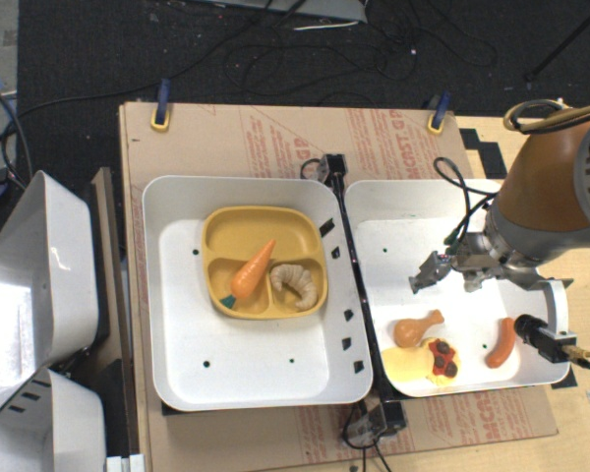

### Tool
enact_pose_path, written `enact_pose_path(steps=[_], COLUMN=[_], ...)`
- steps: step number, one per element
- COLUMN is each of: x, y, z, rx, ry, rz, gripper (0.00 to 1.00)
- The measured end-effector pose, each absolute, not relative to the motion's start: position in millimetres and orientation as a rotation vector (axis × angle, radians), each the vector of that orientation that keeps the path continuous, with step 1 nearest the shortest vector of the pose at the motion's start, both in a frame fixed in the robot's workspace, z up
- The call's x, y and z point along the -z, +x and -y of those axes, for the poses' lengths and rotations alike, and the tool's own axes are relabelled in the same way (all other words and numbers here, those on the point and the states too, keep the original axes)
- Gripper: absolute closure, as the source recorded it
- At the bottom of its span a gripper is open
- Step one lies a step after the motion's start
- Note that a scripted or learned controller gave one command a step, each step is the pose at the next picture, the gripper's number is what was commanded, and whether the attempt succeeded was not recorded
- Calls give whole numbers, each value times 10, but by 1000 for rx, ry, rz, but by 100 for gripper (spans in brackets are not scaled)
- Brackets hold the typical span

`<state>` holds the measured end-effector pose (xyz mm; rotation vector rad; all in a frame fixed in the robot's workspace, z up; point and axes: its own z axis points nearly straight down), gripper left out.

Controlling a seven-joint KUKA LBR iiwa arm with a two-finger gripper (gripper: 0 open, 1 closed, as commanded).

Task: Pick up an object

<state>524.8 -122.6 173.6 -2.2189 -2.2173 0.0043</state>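
Pincer [425,275]: over the right bin [393,226]; can't tell if open or shut, grips nothing.
Chicken leg [416,329]: just below pincer.
Sausage [501,343]: farther right.

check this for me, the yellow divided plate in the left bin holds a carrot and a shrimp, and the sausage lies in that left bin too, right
Not quite. The yellow divided plate in the left bin does hold the carrot and the shrimp, but the sausage lies in the right bin, near its right edge. The camera view shows this.
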Motion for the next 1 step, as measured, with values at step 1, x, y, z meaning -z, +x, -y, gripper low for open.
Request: enact_pose_path(steps=[1], x=[-1281], y=[5259], z=[1282], rx=[-5], ry=[-2221], rz=[2217], gripper=[0])
